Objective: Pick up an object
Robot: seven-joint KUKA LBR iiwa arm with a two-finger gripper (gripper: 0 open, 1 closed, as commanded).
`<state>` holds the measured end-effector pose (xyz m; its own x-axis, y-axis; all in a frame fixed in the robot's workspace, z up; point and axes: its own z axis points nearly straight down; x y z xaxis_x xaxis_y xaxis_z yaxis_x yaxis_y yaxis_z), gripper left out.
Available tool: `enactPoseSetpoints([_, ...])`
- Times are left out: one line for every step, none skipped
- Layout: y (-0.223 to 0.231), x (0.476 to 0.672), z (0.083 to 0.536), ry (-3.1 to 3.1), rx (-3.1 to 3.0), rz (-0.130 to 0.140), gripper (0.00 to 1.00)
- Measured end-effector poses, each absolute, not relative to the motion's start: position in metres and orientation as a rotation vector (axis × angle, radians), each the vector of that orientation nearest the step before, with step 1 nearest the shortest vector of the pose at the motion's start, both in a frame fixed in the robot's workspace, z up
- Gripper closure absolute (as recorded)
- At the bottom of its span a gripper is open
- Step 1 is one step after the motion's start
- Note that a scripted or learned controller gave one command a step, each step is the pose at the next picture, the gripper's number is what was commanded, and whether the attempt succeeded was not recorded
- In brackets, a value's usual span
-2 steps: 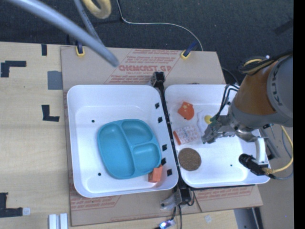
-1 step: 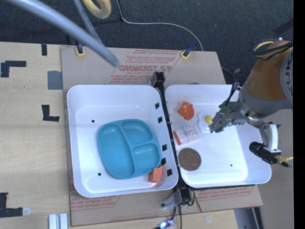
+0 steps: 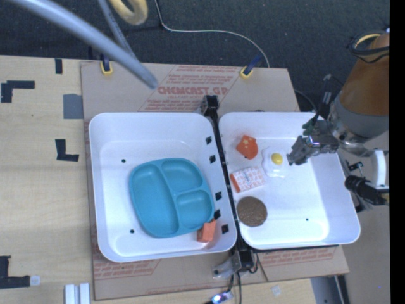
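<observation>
Yellow egg toy [image 3: 276,159], at nine o'clock of the gripper [image 3: 301,154] whose opening I cannot tell, looks light, hard, slippery; pinch its middle.

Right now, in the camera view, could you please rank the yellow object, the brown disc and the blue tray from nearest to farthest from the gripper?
From the gripper:
1. Yellow object, just left of it, right bin.
2. Brown disc, lower left, right bin.
3. Blue tray, left bin.
</observation>
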<state>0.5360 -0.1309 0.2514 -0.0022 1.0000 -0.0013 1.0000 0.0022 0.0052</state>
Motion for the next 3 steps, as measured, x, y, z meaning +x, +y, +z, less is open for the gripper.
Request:
enactPoseSetpoints([-0.086, 0.534, 0.252, 2.229, 2.217, 0.001, 1.00])
enactPoseSetpoints([-0.024, 0.533, 0.252, 2.232, 2.215, 0.001, 1.00])
enactPoseSetpoints([0.029, 0.529, 0.234, 2.231, 2.216, -0.003, 1.00])
